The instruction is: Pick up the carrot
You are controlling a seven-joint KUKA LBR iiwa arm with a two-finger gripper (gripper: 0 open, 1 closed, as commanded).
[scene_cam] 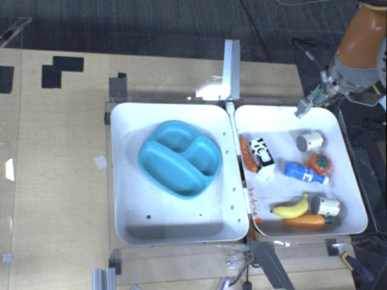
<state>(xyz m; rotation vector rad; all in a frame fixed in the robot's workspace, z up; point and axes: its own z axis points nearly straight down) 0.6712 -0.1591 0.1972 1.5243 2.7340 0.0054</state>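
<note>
Tool (pixel 304 109) sits at the upper right corner of the right bin (pixel 347 162), over its far rim; we cannot tell its state at this size. We see the grey arm with its orange band (pixel 361 36) reaching in from the upper right.

We find the carrot (pixel 306 221) lying flat along the near wall of the right bin, well apart from the tool, at the opposite end of the bin. We note close neighbours: a banana (pixel 290 209) lies just behind it and appears to touch it along its upper left side, and a small white can (pixel 327 206) lies on its side just above the carrot's right end, with something dark between can and banana that we cannot identify.

Between tool and carrot we log: a second small white can (pixel 310 141) near the far wall, a red tomato-like toy with a green top (pixel 319 163), and a blue bottle with a white label (pixel 305 173) lying just left of and below it. Against the bin's left wall we see an orange-red packet (pixel 249 156) partly under a black-and-white box (pixel 262 153).

In the left bin (pixel 127 216) we record a blue divided plate (pixel 179 157), tilted. Both bins rest on the pale surface (pixel 54 174).
</note>
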